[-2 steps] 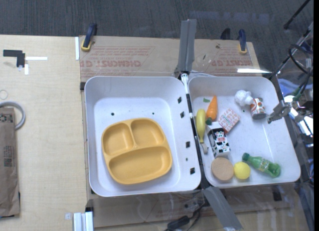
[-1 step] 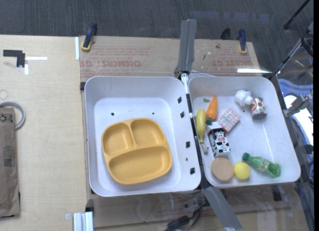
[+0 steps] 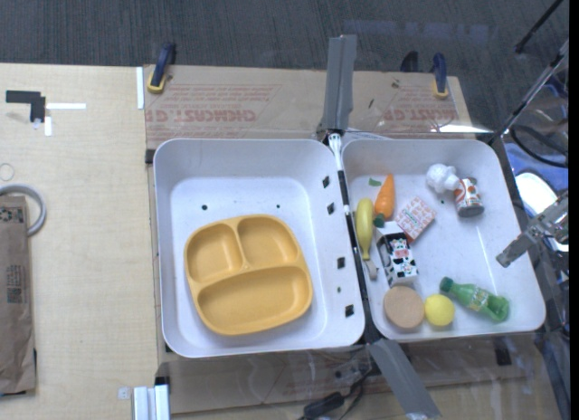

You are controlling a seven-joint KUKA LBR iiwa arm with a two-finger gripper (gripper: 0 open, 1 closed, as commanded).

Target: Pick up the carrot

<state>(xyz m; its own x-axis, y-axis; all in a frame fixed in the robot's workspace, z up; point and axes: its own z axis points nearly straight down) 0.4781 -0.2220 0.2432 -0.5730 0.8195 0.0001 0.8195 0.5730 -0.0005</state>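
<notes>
step: pre-approach, by my read. Carrot (image 3: 385,195) not yet picked; lies in right bin (image 3: 507,194), upper-left part, near the divider.
carrot pose: orange, lying roughly top-to-bottom w/ slight tilt, green end down. Banana (image 3: 364,224) just beside on its left, pink-checked packet (image 3: 415,218) near on its right, cow-print carton (image 3: 397,258) below.
tool: at right edge of right bin (image 3: 532,239), grey metal part over the rim. Well apart from carrot. Holds nothing that I can see; touches no item.
tool opening: cannot tell — too small, blurred at frame edge.
next move needs: travel left across the bin to above carrot, align across its narrow width, come down btw banana and packet.
risk: tight gap on banana side; could nudge banana or grab both.
other stuff: round tan disc (image 3: 403,307), lemon (image 3: 440,310), green bottle (image 3: 477,298), small can (image 3: 469,196) — all clear of the path, prob.
left bin: yellow divided plate (image 3: 248,272), not needed for this task.
</notes>
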